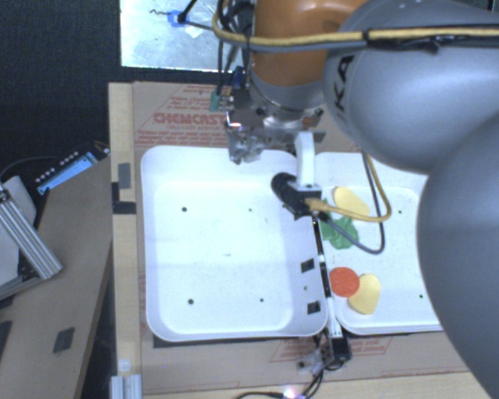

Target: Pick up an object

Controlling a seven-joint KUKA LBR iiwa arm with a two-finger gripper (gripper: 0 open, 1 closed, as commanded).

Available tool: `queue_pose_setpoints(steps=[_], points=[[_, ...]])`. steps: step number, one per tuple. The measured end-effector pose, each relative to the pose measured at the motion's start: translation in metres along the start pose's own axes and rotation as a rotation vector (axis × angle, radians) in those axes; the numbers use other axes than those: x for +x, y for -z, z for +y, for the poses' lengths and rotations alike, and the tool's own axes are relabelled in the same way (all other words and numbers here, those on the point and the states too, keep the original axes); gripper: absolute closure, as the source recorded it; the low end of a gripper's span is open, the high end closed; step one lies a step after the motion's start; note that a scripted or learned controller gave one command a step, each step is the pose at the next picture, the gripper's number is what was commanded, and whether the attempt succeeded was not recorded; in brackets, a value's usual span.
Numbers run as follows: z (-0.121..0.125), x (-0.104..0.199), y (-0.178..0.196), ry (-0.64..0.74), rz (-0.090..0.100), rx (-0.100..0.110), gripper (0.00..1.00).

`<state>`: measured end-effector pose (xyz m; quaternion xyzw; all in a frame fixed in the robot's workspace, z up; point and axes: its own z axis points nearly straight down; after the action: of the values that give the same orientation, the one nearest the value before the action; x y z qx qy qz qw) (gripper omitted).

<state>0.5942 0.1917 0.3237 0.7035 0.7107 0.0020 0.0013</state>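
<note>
- The gripper [248, 150] hangs over the far rim of the left bin [162, 248]; spread or closed, I cannot tell.
- The nearest yellow piece [349, 199] lies toward the view's right, in the right bin [399, 256].

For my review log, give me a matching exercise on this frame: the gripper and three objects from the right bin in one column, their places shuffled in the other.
Things:
1 gripper
2 green object
3 orange disc
4 far yellow piece

Places:
A near part of the right bin, right beside a second yellow piece
B above the far rim of the left bin
C farthest back of the right bin's objects
D between the far yellow piece and the orange disc

Pairs: 1-B; 2-D; 3-A; 4-C
</note>
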Motion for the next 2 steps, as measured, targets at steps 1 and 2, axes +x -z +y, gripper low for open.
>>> queue_pose_setpoints(steps=[1, 2], points=[[0.019, 0.044, -0.101, -0.004, -0.001, 0.010, 1.00], [0.066, -0.018, -0.004, -0.014, -0.001, -0.008, 1.00]])
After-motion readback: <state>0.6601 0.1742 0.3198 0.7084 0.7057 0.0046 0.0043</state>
